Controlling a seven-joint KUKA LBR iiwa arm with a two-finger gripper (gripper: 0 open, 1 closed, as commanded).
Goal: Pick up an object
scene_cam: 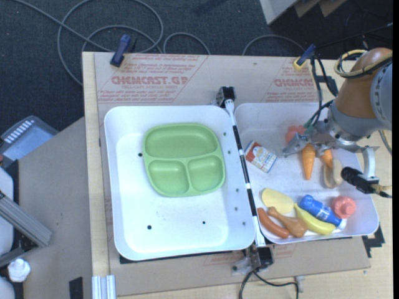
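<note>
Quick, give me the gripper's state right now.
Gripper: low over the right bin by the carrot; open or closed cannot be told.

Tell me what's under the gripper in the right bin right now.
The gripper sits low over the right bin, beside an orange carrot and a red piece. The arm's wrist covers the bin floor behind it, so anything there is hidden.

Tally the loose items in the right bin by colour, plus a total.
Orange: 3, carrot, piece beside it, piece under the hand
Yellow: 2, banana, pale slice
Red-brown: 2, sausages
Blue: 1, bottle
Pink: 1
White: 1, carton
Tan: 1
Total: 11
</note>
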